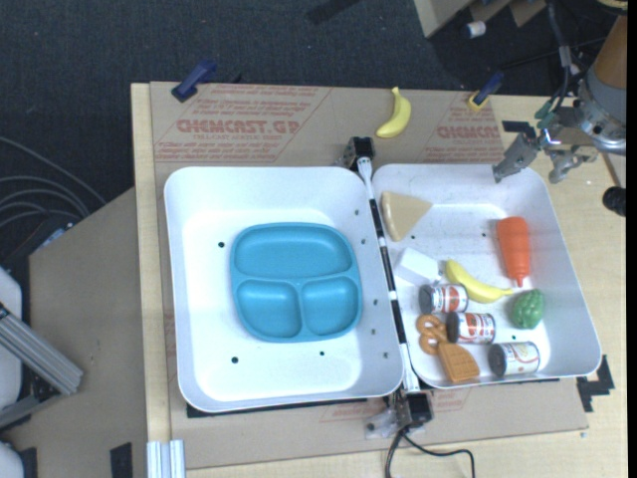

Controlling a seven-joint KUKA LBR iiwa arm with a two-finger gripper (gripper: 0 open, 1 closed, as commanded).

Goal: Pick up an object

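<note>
Two shallow white bins sit side by side on the bench, and the near end of the right bin holds most of the clutter: a can lying on its side at the near edge, a brown waffle-like piece just left of it, a pretzel beside that, and two more cans lying a little farther in. A green broccoli piece rests near the right wall, with a yellow banana just beyond the cans and an orange carrot upright-looking along the bin floor farther back. A tan wedge of bread lies at the far left corner of that bin. The left bin carries a blue divided plate in its middle. Beyond the bins, a second banana lies on the cardboard sheet. The gripper hovers over the far right rim of the right bin, its two fingers spread apart with nothing between them. The carrot is the nearest object to it, lying nearer the camera and slightly left, well apart from the fingertips.
</note>
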